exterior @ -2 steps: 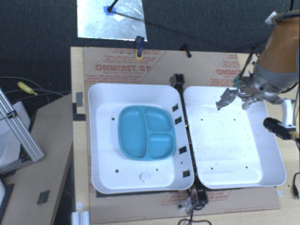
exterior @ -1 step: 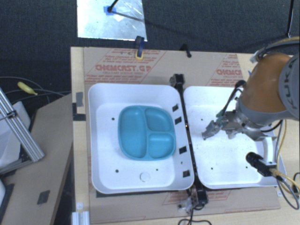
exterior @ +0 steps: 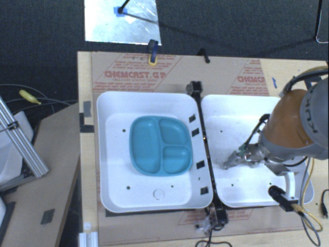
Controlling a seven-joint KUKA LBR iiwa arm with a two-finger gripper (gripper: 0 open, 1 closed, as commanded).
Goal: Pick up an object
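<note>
Nothing is picked up yet, as far as the view shows. The only loose object is the tray (exterior: pixel 160 145), which lies flat in the middle of the left bin (exterior: pixel 110 112), a little toward that bin's right wall. The gripper (exterior: pixel 230 162) is in the right bin (exterior: pixel 226 107), low over its floor near the bin's middle and pointing toward the divider between the bins. Its fingers look drawn close together at the tips with nothing between them, though they are small and somewhat blurred. So the whole job appears to remain: reach an object, close on it and lift. The gripper and the tray are well apart, with the two bin walls between them.

The tray is a smooth turquoise plastic dish with rounded corners, moulded into three compartments: one large on the left, two smaller on the right. Its raised rim and thin dividers are probably the only parts narrow enough to pinch. Both bins are shallow, white and glossy, with rounded corners and a few small dark holes in their floors. They sit on a brown printed cardboard sheet (exterior: pixel 133 73) covering the worktop (exterior: pixel 82 66). The arm (exterior: pixel 293 122) is grey metal with a matte orange band.
</note>
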